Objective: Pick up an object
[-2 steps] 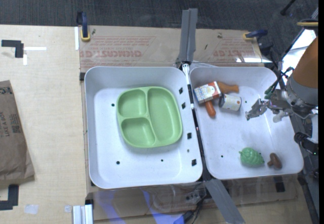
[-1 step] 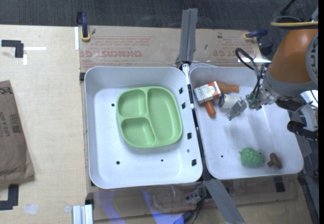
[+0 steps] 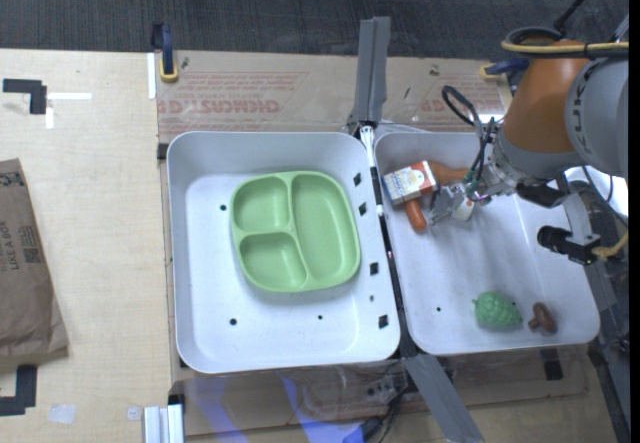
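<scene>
The arm point(image 3: 560, 101) was seen reaching in from the right over the far part of the right bin point(image 3: 560, 331). The gripper point(image 3: 452, 205) was lowered among a cluster of objects at the bin's far left corner. Whether the fingers were apart or together could not be told; they were small and blurred against the clutter.

Objects in the right bin were noted as follows. A small white and orange carton point(image 3: 405, 181) lay just left of the gripper, near the divider between the bins. An orange, carrot-like item point(image 3: 417, 215) lay just below the carton, close beside the gripper tip. A green, knobbly object point(image 3: 496, 311) and a small brown object point(image 3: 541, 318) lay near the front edge, well apart from the gripper.

The left bin point(image 3: 200, 331) was seen to hold a green three-compartment plate point(image 3: 296, 229), roughly centred.

On the worktop point(image 3: 90, 181), a brown paper bag point(image 3: 25, 261) lay at the far left. Black cables point(image 3: 462, 109) were seen looping beside the wrist.
</scene>
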